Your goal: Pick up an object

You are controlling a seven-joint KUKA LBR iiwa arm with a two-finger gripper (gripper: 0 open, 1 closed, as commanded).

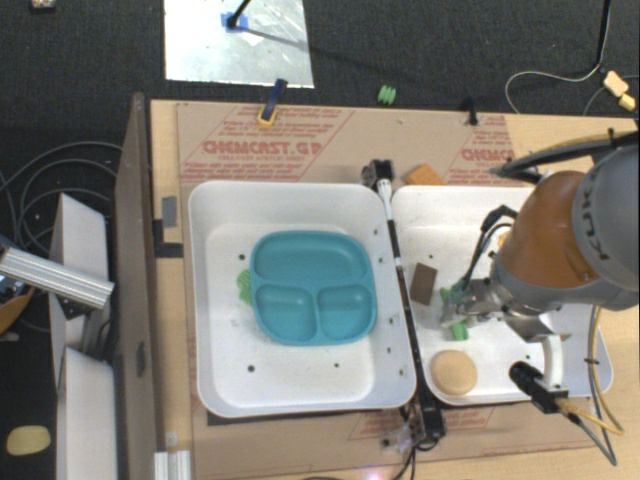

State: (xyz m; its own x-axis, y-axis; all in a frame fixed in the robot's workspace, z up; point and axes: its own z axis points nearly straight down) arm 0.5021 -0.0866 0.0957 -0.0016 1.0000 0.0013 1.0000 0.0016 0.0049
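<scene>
Fingers (pixel 462 308) sit low in the right bin (pixel 600 373), at the frame's centre right, under the grey and orange arm (pixel 545 243); whether they are apart or together I cannot tell, since the wrist hides their tips

Nearest to them is a small green piece (pixel 458 331), just below and perhaps touching. My worry is that they close beside it rather than around it, so it gets nudged or slips out. A brown block (pixel 423 283) lies just to the left and could be knocked toward the bin wall. The round tan object (pixel 454 372), lower in the same bin, looks likely to roll if brushed.

Counted: two white bins; three loose things in the right one. The left bin (pixel 215 268) holds one teal divided plate (pixel 313 286) with one green scrap (pixel 243 286) at its left edge. One orange block (pixel 425 175) rests on the surface above the bins
</scene>
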